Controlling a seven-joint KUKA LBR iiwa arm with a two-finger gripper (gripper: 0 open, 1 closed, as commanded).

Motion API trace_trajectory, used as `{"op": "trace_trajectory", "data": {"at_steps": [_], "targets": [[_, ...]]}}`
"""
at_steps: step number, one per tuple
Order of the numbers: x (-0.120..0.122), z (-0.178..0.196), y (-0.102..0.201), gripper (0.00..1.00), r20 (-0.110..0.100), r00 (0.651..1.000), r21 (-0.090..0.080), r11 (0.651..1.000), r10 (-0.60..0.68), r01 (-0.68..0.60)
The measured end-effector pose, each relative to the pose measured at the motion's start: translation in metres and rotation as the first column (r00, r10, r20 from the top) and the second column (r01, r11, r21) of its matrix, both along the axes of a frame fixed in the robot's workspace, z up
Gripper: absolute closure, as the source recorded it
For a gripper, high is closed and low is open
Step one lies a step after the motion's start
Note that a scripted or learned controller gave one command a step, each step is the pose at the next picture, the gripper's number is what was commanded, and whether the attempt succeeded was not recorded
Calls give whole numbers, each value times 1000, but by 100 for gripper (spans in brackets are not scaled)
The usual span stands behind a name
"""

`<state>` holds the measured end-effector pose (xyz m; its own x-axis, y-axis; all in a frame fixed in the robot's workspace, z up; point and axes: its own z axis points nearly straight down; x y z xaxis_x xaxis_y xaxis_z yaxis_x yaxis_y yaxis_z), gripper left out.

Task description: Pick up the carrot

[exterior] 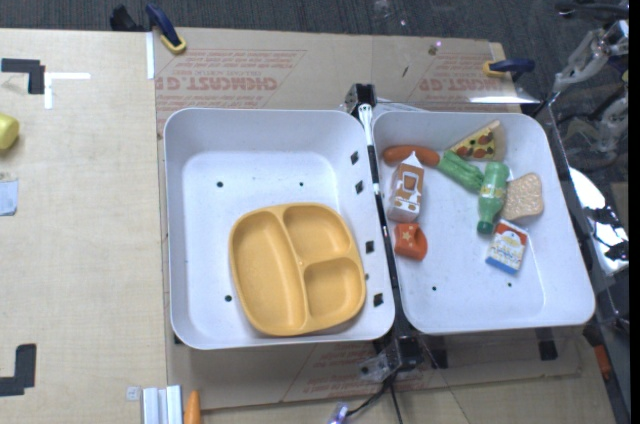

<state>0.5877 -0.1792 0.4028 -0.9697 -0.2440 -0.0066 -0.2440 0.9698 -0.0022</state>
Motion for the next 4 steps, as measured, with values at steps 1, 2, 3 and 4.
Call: {"op": "trace_trajectory", "data": {"at_steps": [1,2,3,4], "targets": [[-35,-143,37,0,-4,995,0,995,101,-101],[-71,-211,114,0,-4,999,1,999,48,-48],[-89,-211,192,0,-4,997,1,997,80,-80],[-29,9,177,0,1,996,1,996,-87,87]]}}
